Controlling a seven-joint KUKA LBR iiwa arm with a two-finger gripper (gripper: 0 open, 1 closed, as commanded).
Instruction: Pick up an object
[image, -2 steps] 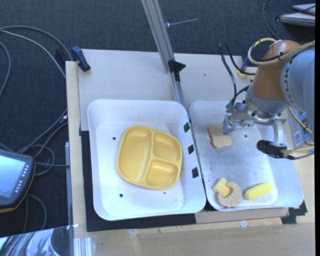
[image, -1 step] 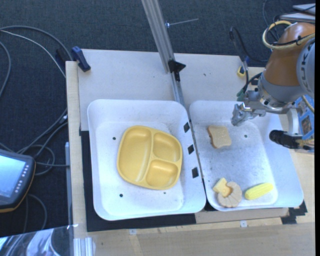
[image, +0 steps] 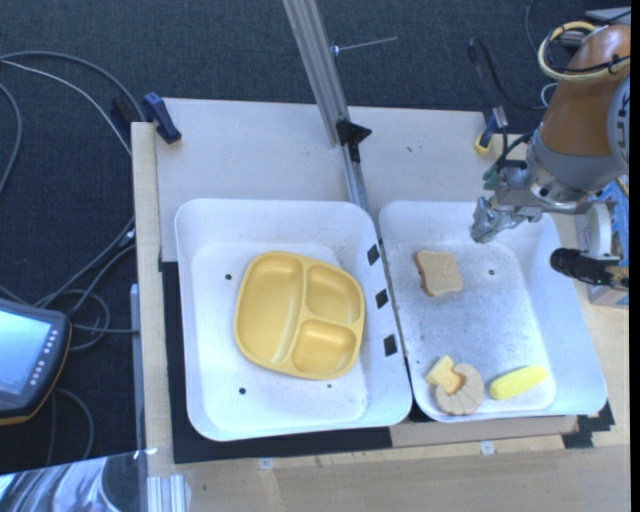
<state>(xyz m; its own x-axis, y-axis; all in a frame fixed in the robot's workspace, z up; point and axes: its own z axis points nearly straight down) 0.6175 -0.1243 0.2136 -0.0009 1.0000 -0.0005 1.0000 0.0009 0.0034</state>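
Note:
In the right bin (image: 560, 330) lie a tan slice of toy bread (image: 439, 272), a yellow corn cob (image: 518, 381), a round beige cookie (image: 461, 392) and a small yellow cheese piece (image: 441, 373) leaning on it. My gripper (image: 484, 226) hangs over the far side of the right bin, up and to the right of the bread and apart from it. Nothing shows between its fingers.
The left bin (image: 200, 300) holds a yellow divided plate (image: 298, 314). A metal pole (image: 325, 75) rises behind the bins. Blue clamps (image: 161, 117) sit at the bench's far corners. A screen (image: 25, 358) and cables lie on the floor at left.

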